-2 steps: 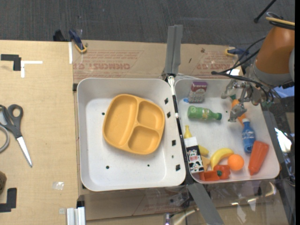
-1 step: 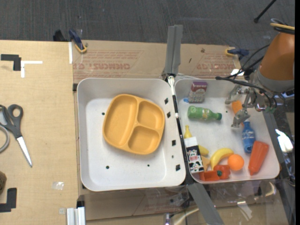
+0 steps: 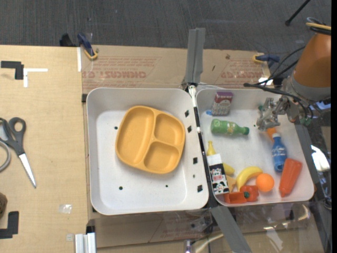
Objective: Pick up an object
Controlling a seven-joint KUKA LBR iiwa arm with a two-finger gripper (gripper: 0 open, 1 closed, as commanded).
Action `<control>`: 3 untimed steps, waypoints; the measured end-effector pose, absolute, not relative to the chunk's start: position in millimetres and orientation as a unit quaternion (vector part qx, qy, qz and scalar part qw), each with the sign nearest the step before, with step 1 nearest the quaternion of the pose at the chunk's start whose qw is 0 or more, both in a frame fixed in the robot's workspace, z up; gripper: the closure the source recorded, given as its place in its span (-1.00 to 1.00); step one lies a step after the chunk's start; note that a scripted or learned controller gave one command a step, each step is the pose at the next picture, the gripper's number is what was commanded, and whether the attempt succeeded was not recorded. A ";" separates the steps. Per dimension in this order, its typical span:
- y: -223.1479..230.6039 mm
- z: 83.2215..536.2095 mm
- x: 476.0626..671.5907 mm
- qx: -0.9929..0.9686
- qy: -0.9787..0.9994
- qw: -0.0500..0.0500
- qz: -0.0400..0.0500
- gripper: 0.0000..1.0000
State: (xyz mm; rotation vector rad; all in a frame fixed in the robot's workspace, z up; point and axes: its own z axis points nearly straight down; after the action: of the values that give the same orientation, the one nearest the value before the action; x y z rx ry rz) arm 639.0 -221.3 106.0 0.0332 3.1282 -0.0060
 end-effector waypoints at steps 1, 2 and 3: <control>-222.1 94.6 529.2 -0.060 0.998 0.001 0.000 1.00; -221.9 94.7 529.3 -0.060 0.998 0.001 0.000 -1.00; -221.8 104.6 530.8 -0.061 0.998 0.003 -0.001 1.00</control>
State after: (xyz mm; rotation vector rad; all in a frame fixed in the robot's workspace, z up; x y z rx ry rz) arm 530.8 -221.8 104.6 -0.1909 3.1307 -0.0034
